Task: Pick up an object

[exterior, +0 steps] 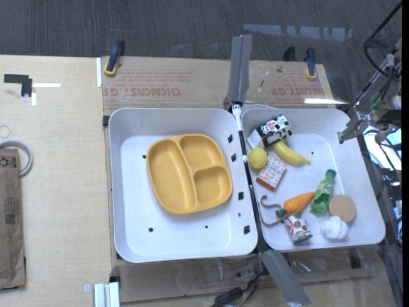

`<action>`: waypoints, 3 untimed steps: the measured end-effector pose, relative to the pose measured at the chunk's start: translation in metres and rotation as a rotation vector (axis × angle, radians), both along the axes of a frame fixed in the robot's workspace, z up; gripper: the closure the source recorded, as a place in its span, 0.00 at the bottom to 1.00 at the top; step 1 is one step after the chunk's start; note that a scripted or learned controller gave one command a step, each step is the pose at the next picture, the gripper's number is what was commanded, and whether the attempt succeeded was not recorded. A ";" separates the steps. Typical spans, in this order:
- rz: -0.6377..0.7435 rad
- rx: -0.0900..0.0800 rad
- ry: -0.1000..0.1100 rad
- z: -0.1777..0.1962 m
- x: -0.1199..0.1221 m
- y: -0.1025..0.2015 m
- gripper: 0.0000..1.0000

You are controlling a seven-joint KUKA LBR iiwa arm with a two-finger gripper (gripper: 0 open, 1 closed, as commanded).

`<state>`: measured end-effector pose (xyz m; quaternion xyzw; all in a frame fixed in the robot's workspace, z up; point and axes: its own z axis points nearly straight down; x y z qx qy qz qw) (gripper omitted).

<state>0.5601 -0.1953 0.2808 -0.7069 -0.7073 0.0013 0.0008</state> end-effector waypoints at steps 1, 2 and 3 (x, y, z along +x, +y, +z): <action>0.077 0.000 -0.001 -0.129 0.009 -0.020 0.00; 0.146 0.007 0.001 -0.191 -0.020 -0.015 0.00; 0.143 0.003 -0.001 -0.181 -0.020 -0.016 1.00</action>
